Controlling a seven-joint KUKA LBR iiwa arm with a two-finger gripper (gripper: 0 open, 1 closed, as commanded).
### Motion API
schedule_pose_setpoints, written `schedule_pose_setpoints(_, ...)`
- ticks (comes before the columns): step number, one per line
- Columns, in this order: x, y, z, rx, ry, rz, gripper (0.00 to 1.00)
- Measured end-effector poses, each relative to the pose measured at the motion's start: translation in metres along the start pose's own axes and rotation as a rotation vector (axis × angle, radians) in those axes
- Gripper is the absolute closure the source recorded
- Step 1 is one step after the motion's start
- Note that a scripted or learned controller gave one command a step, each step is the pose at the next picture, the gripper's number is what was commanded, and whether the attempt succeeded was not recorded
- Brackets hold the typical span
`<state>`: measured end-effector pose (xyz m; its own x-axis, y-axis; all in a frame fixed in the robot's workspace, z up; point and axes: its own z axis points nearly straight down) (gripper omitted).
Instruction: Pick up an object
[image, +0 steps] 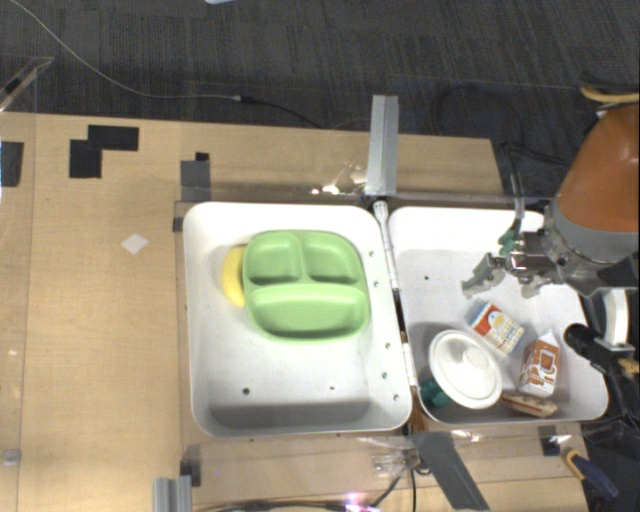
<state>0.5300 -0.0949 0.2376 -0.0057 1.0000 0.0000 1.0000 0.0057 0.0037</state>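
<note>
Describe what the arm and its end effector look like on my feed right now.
The arm enters from the right: a broad rounded orange band above a grey wrist section. The end effector is small, grey metal with thin fingers, a green spot on its body, and a dark cable running near the wrist.

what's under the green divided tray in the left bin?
A yellow object pokes out from beneath the green divided tray at its left edge, in the left bin. The tray covers the rest, so its shape and anything else beneath stay hidden.
</note>
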Motion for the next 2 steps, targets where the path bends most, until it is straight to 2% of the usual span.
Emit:
schedule_pose_setpoints(1,-0.049,-0.016,0.103,0.002,0.0,0.204,0.0)
schedule_pose_setpoints(2,-0.082,0.0,0.15,-0.005,-0.001,0.127,0.0)
